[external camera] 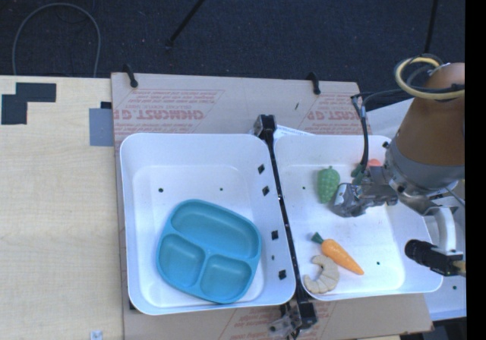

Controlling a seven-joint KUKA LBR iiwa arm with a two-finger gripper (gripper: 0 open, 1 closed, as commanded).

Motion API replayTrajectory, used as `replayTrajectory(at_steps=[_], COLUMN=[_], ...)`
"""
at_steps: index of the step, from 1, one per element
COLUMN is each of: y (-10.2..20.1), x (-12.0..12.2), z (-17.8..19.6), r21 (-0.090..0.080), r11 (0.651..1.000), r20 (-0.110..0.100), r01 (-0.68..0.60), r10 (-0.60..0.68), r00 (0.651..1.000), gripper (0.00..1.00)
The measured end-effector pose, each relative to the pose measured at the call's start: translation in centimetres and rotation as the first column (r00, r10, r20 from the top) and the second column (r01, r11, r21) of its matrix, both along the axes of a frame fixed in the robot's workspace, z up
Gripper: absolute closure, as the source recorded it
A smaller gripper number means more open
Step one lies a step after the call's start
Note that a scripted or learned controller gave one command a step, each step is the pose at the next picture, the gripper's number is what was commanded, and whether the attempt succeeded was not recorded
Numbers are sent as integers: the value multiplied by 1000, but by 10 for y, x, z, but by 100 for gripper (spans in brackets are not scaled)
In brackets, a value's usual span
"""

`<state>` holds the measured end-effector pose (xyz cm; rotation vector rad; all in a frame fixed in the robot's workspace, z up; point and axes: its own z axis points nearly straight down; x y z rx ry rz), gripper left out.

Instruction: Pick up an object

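Dark carpet crossed by cables lies behind a pale wooden worktop [53, 202], on which cardboard carries two shallow white bins side by side. Left bin [144, 160]: one blue divided tray [209, 250], three compartments, lying flat. Right bin [380, 270]: three objects, namely one green knobbly item [328, 184] near the middle, one orange carrot [339, 253] with a green top below it, and one tan curved piece [324, 275] just beside the carrot at the front edge. End effector [348, 200]: low in the right bin, just right of the green item; whether it is open, closed or gripping cannot be told, and contact with the green item is unclear. Step in hand, as judged: the approach to a grasp, with nothing visibly lifted. The next move appears to call for centring over one object, probably the green item, closing firmly, then raising it clear of the bin floor.
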<state>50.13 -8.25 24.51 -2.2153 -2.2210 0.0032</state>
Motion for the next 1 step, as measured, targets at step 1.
replayTrajectory(at_steps=[1], y=[51], x=[2], z=[-14], r21=[0], r11=[1000], r20=[0], r01=[-1], r10=[1], r00=[1000], gripper=[100])
